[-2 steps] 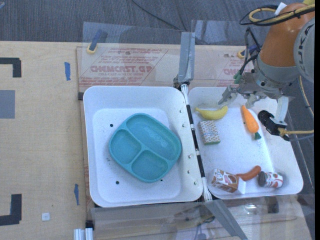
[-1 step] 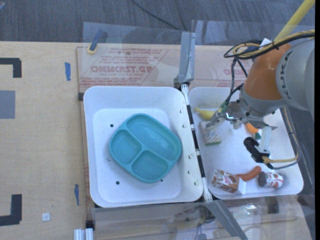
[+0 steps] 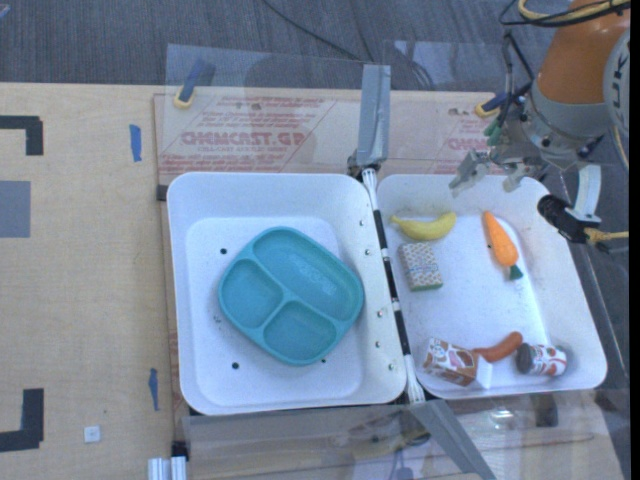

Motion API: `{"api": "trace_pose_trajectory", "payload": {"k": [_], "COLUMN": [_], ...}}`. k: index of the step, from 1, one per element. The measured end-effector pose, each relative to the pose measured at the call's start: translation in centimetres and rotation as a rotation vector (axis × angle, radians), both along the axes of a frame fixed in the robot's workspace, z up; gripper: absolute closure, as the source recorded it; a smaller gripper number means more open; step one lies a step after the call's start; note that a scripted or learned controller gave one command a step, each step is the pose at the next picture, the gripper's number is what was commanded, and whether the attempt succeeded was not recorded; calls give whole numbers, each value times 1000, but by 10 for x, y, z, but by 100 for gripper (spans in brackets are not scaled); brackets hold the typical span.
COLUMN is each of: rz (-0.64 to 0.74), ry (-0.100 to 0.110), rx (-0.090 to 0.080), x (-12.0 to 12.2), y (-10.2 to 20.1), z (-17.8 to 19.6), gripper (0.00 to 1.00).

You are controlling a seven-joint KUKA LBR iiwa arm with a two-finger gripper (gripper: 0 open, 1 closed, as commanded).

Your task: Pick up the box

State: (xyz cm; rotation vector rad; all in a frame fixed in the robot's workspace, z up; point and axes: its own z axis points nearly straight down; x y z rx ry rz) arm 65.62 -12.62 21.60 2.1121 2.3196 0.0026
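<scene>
While the hand (image 3: 494, 171) hangs over the far rim of the right-hand shallow white plastic bin (image 3: 575, 298), with its two thin metal fingers spread and nothing between them, the small flat patterned cardboard box (image 3: 421, 265) lies well apart from it, on the bin floor near the left wall. A curved, smooth yellow banana (image 3: 424, 227) sits just beyond the box, so a descent that drifts toward the far side could likely close on the fruit, or nudge the box against the wall. The box looks low and flat, which I judge leaves little edge for the fingers to catch; they may slip over its top. A tapered orange carrot (image 3: 501, 241) lies to the right, clear of the path. In the left bin (image 3: 190, 298) rests a glossy teal plastic plate with three compartments (image 3: 291, 295).
</scene>
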Motion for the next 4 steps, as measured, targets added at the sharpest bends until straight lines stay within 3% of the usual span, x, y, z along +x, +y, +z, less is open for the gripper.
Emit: {"api": "trace_pose_trajectory", "payload": {"k": [1,2,3,4], "rz": [153,157,188,204], "ry": [-2,5,4,6], "rx": [-3,1,2,2], "x": [12,11,-70,-105], "y": [-44,31,98,67], "z": [28,-47,-31,-31], "gripper": [0,0,0,0]}}
